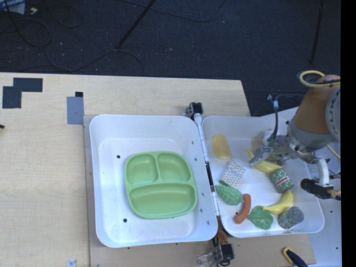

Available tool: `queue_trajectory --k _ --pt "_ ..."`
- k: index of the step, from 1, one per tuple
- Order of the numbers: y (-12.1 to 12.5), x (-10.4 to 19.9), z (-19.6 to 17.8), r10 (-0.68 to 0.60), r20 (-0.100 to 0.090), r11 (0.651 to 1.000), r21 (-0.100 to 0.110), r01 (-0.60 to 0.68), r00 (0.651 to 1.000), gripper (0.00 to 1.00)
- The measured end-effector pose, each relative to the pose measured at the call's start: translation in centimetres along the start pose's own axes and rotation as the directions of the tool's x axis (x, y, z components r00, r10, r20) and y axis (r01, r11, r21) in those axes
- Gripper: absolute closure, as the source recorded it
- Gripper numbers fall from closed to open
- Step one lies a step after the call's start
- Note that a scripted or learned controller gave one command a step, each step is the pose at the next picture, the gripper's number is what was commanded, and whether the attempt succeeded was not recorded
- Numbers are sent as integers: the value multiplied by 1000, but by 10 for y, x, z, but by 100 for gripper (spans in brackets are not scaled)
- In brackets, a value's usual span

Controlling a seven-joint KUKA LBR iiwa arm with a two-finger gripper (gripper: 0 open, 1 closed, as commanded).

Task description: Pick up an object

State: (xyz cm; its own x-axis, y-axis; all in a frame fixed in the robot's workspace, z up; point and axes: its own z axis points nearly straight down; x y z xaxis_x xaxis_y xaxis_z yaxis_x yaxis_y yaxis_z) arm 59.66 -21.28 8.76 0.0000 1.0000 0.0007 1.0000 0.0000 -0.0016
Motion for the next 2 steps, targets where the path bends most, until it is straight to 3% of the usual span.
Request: queue_trajectory --k 1,2 --pt "0 -1 -10 2 -1 1000 0 -2 1000 100" --pt "28 75 -46 -1 -1 1000 0 1 1000 100"
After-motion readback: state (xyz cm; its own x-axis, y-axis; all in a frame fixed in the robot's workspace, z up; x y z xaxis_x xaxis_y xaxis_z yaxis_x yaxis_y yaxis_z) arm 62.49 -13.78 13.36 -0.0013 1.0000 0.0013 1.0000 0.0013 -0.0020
